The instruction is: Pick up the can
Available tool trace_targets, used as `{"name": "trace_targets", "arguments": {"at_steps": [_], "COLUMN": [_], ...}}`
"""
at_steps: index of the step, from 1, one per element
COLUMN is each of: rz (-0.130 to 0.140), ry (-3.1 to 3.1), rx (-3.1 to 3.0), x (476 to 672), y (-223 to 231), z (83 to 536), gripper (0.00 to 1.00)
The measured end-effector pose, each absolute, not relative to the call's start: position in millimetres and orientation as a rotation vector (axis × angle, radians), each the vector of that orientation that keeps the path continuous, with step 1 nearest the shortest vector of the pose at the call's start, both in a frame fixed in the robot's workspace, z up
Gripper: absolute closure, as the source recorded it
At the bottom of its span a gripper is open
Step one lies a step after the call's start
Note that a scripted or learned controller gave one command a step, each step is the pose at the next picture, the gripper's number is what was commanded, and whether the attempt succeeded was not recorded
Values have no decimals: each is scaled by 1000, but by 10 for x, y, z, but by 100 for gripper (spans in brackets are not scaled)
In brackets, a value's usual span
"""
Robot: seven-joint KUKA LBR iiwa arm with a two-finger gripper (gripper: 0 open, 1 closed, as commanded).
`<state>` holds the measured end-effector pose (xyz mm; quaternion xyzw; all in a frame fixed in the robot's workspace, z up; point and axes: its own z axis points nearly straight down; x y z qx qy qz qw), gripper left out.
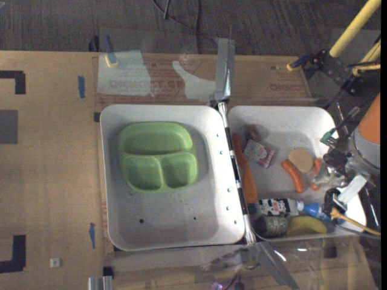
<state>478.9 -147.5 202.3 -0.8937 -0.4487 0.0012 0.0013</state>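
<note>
The can (273, 225) is dark with a greenish label and lies on its side at the front edge of the right bin (284, 122). A yellow banana (308, 225) lies right beside it, and a bottle (283, 207) sits just behind it. My gripper (331, 175) hangs over the right side of that bin, up and to the right of the can and well apart from it. Nothing shows in its grasp. The arm's orange band (372, 125) is at the view's right edge.
The right bin also holds a long carrot (248, 185), a pink packet (260, 153), a round tan piece (300, 159), an orange sausage (292, 175) and a small dark item (253, 133). A green divided plate (158, 156) lies in the left bin (121, 222).
</note>
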Motion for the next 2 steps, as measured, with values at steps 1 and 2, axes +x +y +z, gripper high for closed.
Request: {"name": "trace_targets", "arguments": {"at_steps": [1, 2], "rz": [2, 3], "ry": [-1257, -696], "rx": [-2879, -3063], "x": [4792, 5324], "y": [-2109, -1989], "z": [1978, 3031], "gripper": [100, 100]}}
